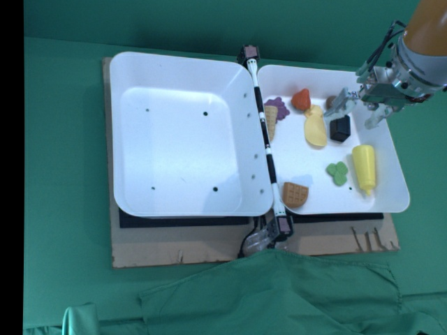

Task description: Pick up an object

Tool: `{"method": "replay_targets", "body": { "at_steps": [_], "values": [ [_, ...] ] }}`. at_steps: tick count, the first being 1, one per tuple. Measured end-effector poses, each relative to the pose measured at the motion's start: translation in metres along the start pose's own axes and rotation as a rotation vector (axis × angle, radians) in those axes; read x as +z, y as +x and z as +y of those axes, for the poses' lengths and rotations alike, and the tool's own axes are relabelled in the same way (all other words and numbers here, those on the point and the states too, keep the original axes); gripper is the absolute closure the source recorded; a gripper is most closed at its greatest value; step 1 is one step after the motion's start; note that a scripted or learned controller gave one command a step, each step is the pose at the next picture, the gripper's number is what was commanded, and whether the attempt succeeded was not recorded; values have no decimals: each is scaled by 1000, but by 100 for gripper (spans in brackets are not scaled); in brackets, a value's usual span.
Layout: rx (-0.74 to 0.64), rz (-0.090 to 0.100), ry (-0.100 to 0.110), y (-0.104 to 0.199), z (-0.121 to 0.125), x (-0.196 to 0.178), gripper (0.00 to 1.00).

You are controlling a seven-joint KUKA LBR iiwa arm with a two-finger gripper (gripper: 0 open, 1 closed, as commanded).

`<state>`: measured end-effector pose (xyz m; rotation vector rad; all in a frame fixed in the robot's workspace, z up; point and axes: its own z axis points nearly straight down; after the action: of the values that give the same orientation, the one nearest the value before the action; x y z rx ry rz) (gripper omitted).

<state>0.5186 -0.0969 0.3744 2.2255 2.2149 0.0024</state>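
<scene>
Right bin (391,199) holds all the toy food; left bin (181,72) sits beside it, touching along the centre seam. Gripper (357,110) hangs over the right bin's 1 o'clock area, arm (424,40) coming in from the upper right corner, grey with orange band. Fingers look spread apart, nothing visibly between them; one tip near the small brown piece (330,101), other near the bin's right rim. Black block (340,128) sits just below the gripper, touching or just beside the yellow pear-shaped piece (315,129) at its 9 o'clock. Red strawberry-like piece (302,100) at 11 o'clock of the yellow piece, close. Purple grapes (278,107) and ice cream cone (270,121) crowd the left wall by the seam. Yellow mustard bottle (364,167) lies along the right side near the rim, at 5 o'clock of the block; green broccoli-like piece (338,172) just beside it at 9 o'clock. Waffle (295,195) near the bottom-left corner, apart from the rest. Open floor in the bin's centre between waffle, cone and yellow piece. Bins rest on a cardboard sheet (154,253); green cloth (279,295) at 6 o'clock.
</scene>
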Motion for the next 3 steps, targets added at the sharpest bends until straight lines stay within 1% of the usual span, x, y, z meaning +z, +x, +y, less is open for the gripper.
{"method": "replay_targets", "body": {
  "at_steps": [1, 2, 3],
  "values": [
    [0, 0, 0, 0, 0, 0, 0],
    [0, -1, 2, -7, 0, 41, 0],
    [0, -1, 3, -6, -7, 84, 0]
  ]
}}
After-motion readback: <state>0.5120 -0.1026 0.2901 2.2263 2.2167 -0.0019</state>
